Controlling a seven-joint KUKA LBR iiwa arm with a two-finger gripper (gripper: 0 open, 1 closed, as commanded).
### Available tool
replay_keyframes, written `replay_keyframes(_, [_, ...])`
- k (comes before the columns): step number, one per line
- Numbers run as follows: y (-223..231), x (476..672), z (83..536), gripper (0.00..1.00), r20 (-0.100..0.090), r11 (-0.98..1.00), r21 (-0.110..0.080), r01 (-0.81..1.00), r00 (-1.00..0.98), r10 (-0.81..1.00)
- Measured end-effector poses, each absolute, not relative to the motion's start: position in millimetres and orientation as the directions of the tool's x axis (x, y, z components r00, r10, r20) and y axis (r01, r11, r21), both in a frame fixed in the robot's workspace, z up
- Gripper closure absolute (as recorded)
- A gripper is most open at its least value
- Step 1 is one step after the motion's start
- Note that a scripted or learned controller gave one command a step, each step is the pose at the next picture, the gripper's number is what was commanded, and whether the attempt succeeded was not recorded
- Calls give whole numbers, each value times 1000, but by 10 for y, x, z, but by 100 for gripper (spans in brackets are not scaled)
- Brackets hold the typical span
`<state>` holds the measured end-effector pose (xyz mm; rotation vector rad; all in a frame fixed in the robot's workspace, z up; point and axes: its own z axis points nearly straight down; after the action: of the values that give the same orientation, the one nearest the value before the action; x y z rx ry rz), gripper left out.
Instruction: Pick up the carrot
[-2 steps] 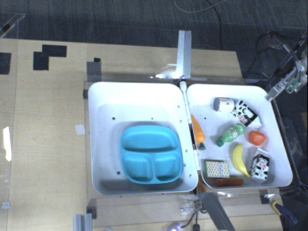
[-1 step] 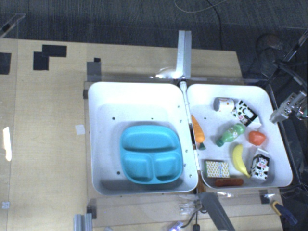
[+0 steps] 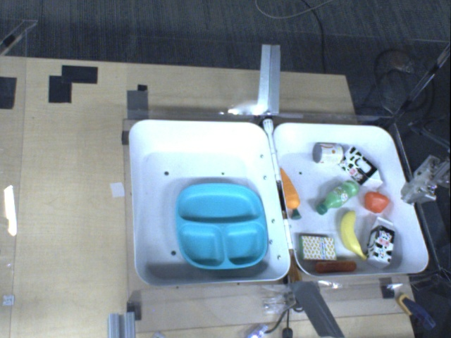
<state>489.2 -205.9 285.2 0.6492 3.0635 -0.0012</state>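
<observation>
Judging progress: we saw nothing picked yet.
Carrot (image 3: 289, 192): lay against right bin (image 3: 402, 150)'s left wall — untouched.
Gripper (image 3: 423, 182): well apart; open or closed, we couldn't tell.

I see orange carrot (image 3: 289, 191), blue tray (image 3: 221, 225), green bottle (image 3: 337, 196), yellow banana (image 3: 349, 234), white bins (image 3: 151, 160), black-and-white cow-patterned cartons (image 3: 358, 165).

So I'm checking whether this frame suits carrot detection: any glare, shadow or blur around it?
Camera view: light is even and soft; the carrot lies against the right bin's left wall, slightly soft but readable; a bright glare spot sits on the metal post; the gripper at the right edge looks blurry.
</observation>
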Motion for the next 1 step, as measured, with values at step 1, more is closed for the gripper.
replay_keyframes(1, [-1242,4947,2924,100,-9,935,2,354,-935,354])
